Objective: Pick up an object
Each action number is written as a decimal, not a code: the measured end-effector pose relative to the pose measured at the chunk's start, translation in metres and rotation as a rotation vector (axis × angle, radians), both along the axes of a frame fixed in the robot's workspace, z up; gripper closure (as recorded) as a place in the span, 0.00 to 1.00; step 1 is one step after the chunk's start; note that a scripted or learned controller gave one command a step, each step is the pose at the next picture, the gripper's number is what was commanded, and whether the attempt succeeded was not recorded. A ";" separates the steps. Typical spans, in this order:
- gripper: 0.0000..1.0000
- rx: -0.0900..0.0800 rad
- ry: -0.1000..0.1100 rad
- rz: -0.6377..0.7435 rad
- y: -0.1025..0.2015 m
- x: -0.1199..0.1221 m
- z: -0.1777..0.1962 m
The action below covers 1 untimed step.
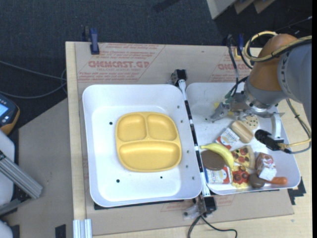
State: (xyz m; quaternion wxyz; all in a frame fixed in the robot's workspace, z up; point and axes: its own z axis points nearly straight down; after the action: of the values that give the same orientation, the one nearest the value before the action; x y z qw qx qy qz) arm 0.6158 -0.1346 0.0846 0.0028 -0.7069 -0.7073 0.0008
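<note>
From my console I see the gripper [229, 109] low over the upper part of the right bin [200, 95], its metal fingers [218, 114] splayed apart and pointing toward frame left, with nothing between them. The toy food sits piled in that bin's lower half: a banana [221, 151] lying across a brown round piece [213, 160], a pizza slice [242, 157] beside it, a bread roll [242, 130] just below the wrist, and an orange carrot [279, 180] at the lower right corner. The left bin [94, 133] holds a yellow divided plate [148, 141] at its centre.
</note>
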 end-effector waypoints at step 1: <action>0.00 -0.004 0.013 -0.001 0.024 0.049 -0.002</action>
State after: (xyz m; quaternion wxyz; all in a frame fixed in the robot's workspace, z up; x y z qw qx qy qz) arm 0.6644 -0.1110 0.0830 0.0058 -0.7072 -0.7069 0.0068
